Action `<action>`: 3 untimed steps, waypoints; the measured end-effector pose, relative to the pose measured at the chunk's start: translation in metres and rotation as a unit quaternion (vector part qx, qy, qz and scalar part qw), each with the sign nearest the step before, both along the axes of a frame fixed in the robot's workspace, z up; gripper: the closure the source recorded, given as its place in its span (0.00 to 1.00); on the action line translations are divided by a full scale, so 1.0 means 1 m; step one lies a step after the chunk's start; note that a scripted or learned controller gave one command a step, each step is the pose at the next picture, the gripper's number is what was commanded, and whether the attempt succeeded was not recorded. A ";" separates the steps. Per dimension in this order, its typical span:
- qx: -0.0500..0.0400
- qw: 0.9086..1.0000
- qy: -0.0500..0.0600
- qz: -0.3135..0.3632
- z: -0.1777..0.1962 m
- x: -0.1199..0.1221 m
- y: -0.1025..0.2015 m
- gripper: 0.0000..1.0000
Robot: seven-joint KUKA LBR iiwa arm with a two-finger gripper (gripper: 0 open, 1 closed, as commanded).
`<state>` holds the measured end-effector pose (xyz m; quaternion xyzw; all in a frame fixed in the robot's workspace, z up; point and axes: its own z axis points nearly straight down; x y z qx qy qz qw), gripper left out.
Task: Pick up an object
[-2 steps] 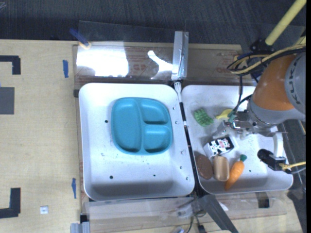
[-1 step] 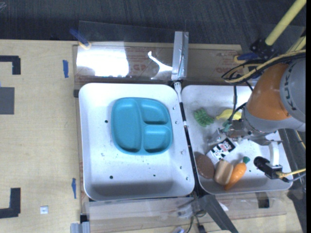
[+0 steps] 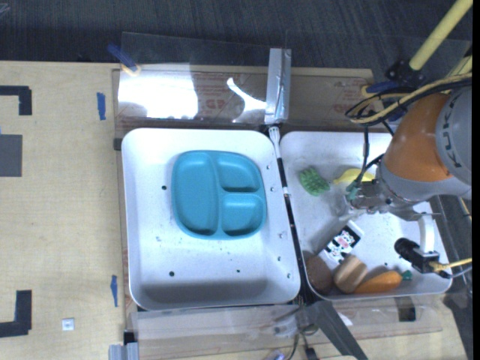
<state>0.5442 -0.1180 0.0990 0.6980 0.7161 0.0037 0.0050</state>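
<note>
My gripper (image 3: 361, 199) hangs low over the upper middle of the right bin (image 3: 330, 147), under the orange-banded wrist. A yellow object (image 3: 346, 176) lies just up and left of it, partly covered by the gripper. Further left sits a green knobbly object (image 3: 314, 180). Below the gripper lies a small black and white box (image 3: 342, 244). Along the bin's front edge lie a dark brown lump (image 3: 319, 273), a tan roll-shaped piece (image 3: 349, 273) and an orange carrot (image 3: 381, 280).
The left bin (image 3: 142, 223) holds a blue divided plate (image 3: 219, 193) in its middle. A clear plastic sheet (image 3: 195, 81) stands behind the bins. Yellow cables trail at the upper right.
</note>
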 end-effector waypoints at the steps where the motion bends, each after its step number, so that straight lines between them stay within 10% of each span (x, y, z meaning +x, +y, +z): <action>1: 0.000 1.000 0.001 0.000 -0.001 -0.001 0.000 0.00; 2: 0.000 1.000 0.002 0.013 -0.011 -0.034 0.023 0.00; 3: 0.000 1.000 0.000 0.012 -0.001 -0.033 0.024 1.00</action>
